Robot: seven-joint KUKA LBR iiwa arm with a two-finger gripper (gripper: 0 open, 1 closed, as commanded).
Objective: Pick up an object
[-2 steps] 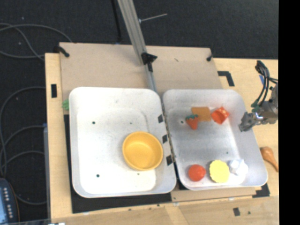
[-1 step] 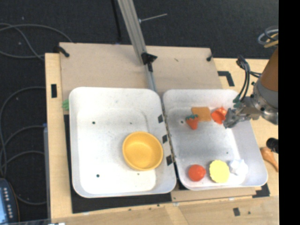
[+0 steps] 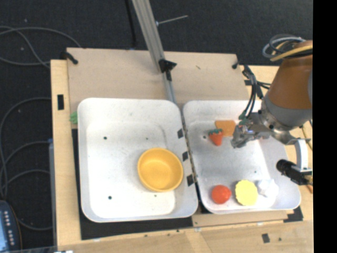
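Strawberry-like red toy (image 3: 216, 137), green cap up toward 12 o'clock, sits in the right bin (image 3: 274, 202) just beside a flat orange block (image 3: 226, 126). Gripper (image 3: 240, 139) hovers at its 3 o'clock. Smooth yellow bowl (image 3: 160, 169) in the left bin (image 3: 105, 120).

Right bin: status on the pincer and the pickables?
Pincer low over right bin. Nearest: small red piece, orange block. Nothing seen gripped.
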